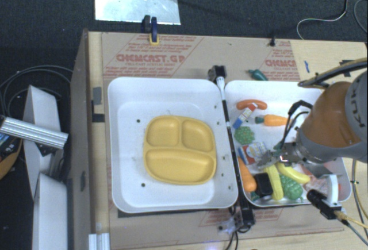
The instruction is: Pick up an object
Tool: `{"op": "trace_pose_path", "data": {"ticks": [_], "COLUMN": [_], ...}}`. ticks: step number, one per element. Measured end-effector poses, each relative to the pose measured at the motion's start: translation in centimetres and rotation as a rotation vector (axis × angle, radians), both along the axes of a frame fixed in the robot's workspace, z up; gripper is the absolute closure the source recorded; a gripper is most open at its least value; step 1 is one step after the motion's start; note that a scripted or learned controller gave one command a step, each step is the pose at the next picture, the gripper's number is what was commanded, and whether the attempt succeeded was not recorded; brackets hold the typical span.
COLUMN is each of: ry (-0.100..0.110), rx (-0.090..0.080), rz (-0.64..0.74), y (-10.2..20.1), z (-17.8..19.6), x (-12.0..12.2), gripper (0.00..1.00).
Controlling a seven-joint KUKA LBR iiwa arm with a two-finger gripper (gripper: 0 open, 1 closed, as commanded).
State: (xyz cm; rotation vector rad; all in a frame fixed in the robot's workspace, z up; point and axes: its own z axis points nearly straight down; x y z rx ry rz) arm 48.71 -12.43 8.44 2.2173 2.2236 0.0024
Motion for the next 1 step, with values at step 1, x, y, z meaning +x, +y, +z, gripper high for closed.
{"op": "trace_pose_path", "data": {"ticks": [1], "ry": [-0.003], "rx": [0.000], "rz": [0.001], "y": [0.00], "z": [1.07], "x": [0.13], "gripper": [1.00]}}
